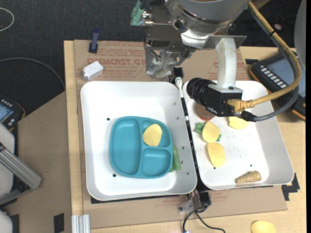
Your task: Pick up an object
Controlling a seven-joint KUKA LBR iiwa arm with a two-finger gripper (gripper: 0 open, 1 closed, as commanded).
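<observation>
Seen from above: left bin (92, 130) holding a blue divided plate (129, 149) with a yellow slice (152, 135) in its upper right compartment. Right bin (272, 154) scattered with three more yellow slices (216, 154) and a tan cone-shaped piece (249, 177). Gripper (163, 64) raised above the bins' far edge, nothing visibly held; open or closed, impossible to tell.
</observation>
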